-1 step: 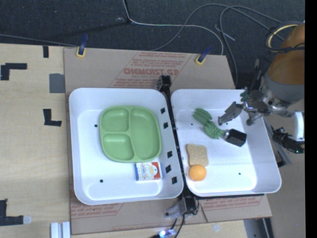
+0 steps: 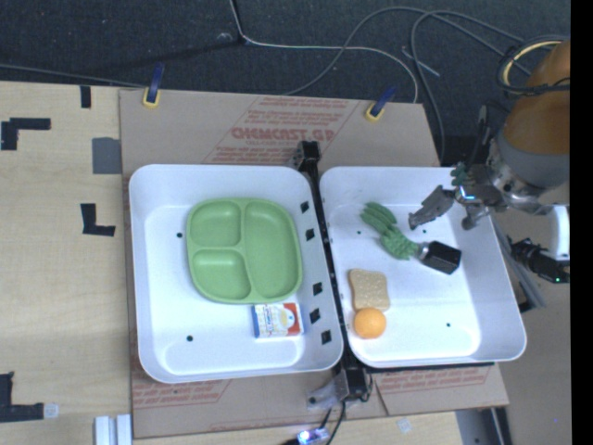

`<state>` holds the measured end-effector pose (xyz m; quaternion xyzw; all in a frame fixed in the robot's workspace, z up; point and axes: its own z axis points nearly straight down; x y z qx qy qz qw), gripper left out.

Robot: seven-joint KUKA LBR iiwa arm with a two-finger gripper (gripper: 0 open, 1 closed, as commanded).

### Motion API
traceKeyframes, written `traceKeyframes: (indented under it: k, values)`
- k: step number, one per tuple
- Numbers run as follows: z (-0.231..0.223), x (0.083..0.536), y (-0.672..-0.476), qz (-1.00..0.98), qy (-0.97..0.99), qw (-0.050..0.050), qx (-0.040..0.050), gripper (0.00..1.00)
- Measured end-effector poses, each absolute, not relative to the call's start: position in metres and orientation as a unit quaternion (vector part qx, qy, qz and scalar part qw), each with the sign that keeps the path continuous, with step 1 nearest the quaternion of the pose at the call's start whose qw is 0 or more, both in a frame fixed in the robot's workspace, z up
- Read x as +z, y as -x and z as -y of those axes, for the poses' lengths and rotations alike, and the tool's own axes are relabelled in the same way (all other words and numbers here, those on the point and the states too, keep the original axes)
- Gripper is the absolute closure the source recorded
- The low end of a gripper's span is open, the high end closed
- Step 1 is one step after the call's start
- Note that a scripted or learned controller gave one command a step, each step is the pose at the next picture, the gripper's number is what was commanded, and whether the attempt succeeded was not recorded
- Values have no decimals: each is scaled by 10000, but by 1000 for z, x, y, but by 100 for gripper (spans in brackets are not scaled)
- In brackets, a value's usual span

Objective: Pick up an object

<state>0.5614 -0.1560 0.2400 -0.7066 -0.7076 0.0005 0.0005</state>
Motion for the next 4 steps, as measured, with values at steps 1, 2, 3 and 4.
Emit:
traceKeyframes:
  k: [1,2,3,4]
  values:
    - [159,180,-552,7071,7071,28,25,0]
    - [154,128,-542,7074,7068,28,22,0]
    - [155,85,-543,7070,7072,-8,-1,0]
    - [153,98,-545,7075,7067,-18,-24,100]
